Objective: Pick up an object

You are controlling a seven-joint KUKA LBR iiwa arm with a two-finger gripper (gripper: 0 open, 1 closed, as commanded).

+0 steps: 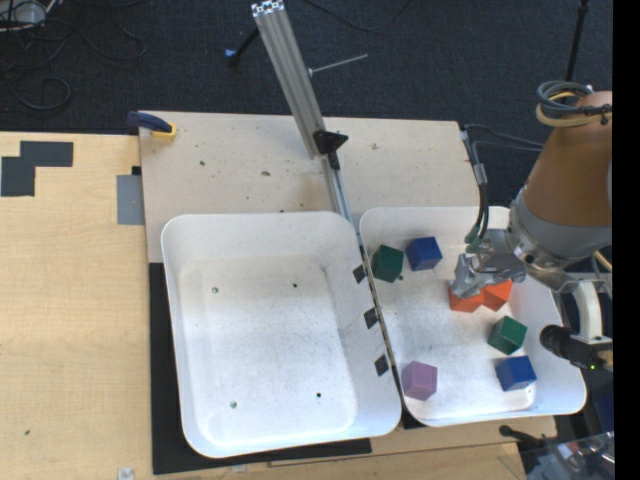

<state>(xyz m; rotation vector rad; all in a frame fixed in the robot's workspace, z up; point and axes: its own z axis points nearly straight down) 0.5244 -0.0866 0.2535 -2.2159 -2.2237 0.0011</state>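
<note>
Right bin (560, 400): 6 blocks. 2 blue (424, 252) (515, 372), 2 green (387, 262) (508, 334), 1 purple (419, 379), 1 orange (482, 296). Pincer (470, 280) down at orange block, touching it; grip state can't tell. Left bin (200, 248) beside it on bench (230, 168).

Six small blocks are lying in the right bin (560, 400): a dark green cube (387, 263) touching a blue cube (424, 253), an orange block (482, 297) mid-bin, another green cube (508, 334), another blue cube (516, 372), and a purple cube (419, 379) near the front-left corner.
</note>
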